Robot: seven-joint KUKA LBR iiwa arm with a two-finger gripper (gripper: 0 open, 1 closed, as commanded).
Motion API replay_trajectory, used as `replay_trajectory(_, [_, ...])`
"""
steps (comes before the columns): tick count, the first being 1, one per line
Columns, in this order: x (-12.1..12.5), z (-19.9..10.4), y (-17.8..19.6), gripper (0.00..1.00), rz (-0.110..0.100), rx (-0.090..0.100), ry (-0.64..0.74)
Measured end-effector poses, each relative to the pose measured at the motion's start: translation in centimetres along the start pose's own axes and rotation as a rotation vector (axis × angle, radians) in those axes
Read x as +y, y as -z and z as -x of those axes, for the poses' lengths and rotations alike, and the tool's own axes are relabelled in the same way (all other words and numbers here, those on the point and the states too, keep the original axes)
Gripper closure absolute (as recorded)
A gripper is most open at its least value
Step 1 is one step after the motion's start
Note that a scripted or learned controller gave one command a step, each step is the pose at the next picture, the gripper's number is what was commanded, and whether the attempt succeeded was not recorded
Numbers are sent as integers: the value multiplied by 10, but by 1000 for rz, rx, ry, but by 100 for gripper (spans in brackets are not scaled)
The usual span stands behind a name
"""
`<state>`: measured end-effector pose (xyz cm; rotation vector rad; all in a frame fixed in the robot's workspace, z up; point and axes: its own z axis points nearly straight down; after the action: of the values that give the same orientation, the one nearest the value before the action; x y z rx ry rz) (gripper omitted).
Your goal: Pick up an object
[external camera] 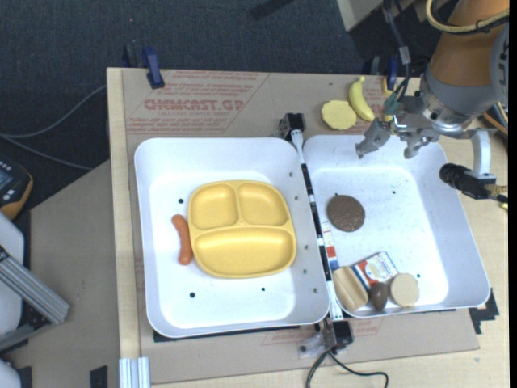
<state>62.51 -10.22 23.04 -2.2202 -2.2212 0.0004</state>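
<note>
Camera view: end effector [396, 142] hangs above the far rim of the right bin [452, 241], its two fingers spread apart with nothing between them.

Below it, near the middle of that bin, lies a brown round cookie [346, 213], well apart from the fingers. At the bin's near edge sit a small red-and-white box [373, 268], a tan block [349, 288] and a pale round piece [403, 290], close together. The left bin [157, 241] holds a yellow divided plate [241, 228] with a sausage [182, 238] just beside its left edge. On the desk [210, 103] beyond the bins lie a banana [360, 100] and a yellow slice [338, 115].
</note>
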Motion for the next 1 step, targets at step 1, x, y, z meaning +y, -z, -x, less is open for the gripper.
replay_trajectory(1, [-67,4,-81,0,-13,2,-4])
